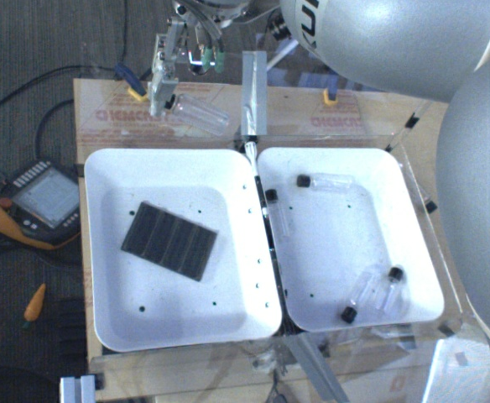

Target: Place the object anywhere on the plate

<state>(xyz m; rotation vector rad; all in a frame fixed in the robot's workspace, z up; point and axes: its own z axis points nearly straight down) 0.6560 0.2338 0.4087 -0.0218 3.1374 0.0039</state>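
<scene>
Hanging above and beyond the dark plate (169, 242), the gripper (163, 99) sits past the far rim of the left bin (91, 225) that holds the plate, over a brown board (358, 122). A clear tube (201, 112) has one end right at the gripper's tip and slants away from it, to the right and slightly toward the plate. Whether the pincer is spread, pressed together or pinching that tube cannot be told here; the tip and the tube's near end blur into each other.

The tube is transparent and pale, a short cylinder, hard to pick out against the printed board beneath it. Its cap end cannot be made out. It is well apart from the plate, with the bin's far wall between them.

The plate is a flat, dark, ribbed rectangle, lying turned at an angle on the bin floor. To the right of the plate, the right bin (414, 200) holds more clear tubes with black caps: one (325, 181) farther back than the plate and a pair (371, 292) nearer the front.
</scene>
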